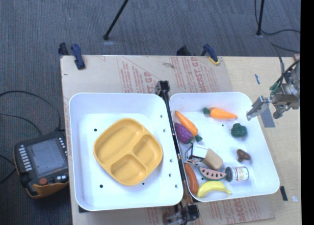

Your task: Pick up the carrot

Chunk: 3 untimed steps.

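Orange against the white plastic, the carrot [221, 113] lies on its side in the upper part of the right bin [267, 143], green tip toward the bin's middle and thick end toward the broccoli [239, 130] just below it. A second carrot [186, 123] lies slanted near the bin's left wall, touching a purple grape bunch [183, 133], so the freer one at the top looks like the easier target.

The pincer [265, 111] hangs at the right edge, above the bin's right rim and clear of the toys; whether its jaws stand apart or together I cannot tell from this angle, and nothing is seen in them. A good approach would bring it left over the carrot's middle, turn the jaws across the narrow body rather than along it, then descend straight and close at the thickest part so the tapering shape does not slip out.

The broccoli is the nearest thing that could be nudged. Farther down sit a mushroom [243, 155], a small can [240, 173], a watermelon slice [215, 174], a banana [214, 188], a tan block [213, 159] and a sausage [191, 178], all well apart from the carrot. The left bin [81, 121] holds a yellow divided plate [128, 151]; both bins rest on the cardboard-topped table [122, 72].
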### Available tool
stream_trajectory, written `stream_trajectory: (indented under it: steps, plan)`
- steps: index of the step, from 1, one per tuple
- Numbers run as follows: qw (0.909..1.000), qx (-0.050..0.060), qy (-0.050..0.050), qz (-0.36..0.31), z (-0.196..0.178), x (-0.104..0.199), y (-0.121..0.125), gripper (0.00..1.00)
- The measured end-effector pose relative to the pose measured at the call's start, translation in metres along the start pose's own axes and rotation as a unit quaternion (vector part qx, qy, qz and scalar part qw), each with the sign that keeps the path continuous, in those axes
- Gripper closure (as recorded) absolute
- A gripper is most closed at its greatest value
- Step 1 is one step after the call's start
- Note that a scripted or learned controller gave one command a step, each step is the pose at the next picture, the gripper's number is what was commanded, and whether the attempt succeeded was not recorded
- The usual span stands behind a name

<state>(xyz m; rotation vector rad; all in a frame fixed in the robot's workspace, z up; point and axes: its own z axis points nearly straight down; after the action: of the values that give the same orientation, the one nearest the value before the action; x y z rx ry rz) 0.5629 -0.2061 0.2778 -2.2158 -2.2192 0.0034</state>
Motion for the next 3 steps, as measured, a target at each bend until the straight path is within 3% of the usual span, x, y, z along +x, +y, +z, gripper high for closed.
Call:
stream_trajectory:
  steps: [1, 2, 3]
  plan:
    - [0.9937, -0.001, 0.0, 0.112, 0.19, 0.015, 0.052, 0.0]
    - [0.9506, 0.001, 0.001, 0.31, 0.191, 0.091, 0.074, 0.0]
    - [0.9514, 0.005, 0.0, 0.308, 0.181, 0.09, 0.073, 1.0]
